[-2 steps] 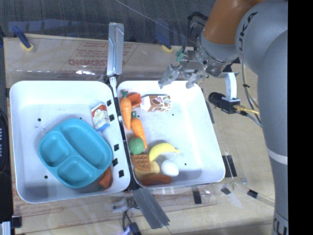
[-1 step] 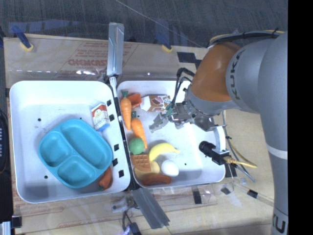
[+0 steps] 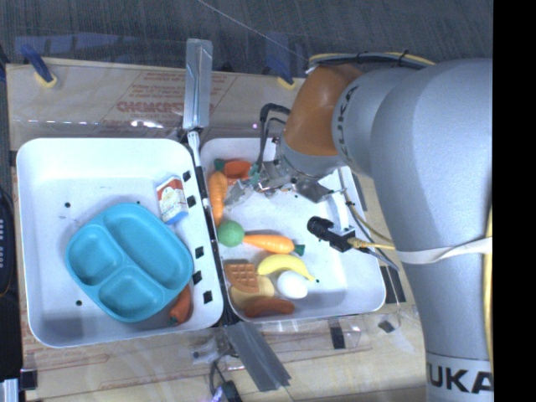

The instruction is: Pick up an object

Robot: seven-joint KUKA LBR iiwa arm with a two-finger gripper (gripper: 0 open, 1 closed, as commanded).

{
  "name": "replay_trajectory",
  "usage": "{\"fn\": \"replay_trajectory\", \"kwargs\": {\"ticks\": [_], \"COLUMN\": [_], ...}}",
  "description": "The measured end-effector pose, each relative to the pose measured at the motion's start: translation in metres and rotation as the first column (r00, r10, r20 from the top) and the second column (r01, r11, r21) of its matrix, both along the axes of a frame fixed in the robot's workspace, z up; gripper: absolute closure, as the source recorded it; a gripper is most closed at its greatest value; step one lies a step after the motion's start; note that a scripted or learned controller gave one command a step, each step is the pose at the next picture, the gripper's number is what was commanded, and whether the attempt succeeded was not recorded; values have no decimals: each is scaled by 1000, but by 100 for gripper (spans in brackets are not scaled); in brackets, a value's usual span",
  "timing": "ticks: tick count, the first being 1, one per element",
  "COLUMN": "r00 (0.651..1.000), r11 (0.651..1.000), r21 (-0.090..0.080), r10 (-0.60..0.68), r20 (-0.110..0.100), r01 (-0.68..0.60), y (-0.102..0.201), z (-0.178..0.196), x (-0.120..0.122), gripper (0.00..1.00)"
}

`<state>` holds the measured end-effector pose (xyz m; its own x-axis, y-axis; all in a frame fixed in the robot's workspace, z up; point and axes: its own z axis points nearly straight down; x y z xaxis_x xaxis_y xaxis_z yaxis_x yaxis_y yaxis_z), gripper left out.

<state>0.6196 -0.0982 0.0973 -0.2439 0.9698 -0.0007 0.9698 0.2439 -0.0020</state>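
My gripper (image 3: 251, 182) sits low in the right bin (image 3: 362, 285), near its back left corner, just beside a long carrot (image 3: 218, 196); can't tell its state. Nothing visibly held. Right bin also has a green ball (image 3: 230, 234), second carrot (image 3: 268, 243), banana (image 3: 283, 265), white egg (image 3: 292, 286), waffle (image 3: 239, 274). Left bin (image 3: 50, 174) has a blue divided tray (image 3: 127, 262) and a small carton (image 3: 171, 199).

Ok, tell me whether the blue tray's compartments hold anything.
Empty: all three compartments of the blue tray show bare blue plastic.
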Motion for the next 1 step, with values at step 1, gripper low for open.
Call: {"fn": "replay_trajectory", "kwargs": {"ticks": [1], "r00": [1000], "r11": [1000], "r21": [2], "r10": [19], "r20": [-3], "r01": [-19], "y": [3], "z": [-6], "x": [-60], "gripper": [0]}}
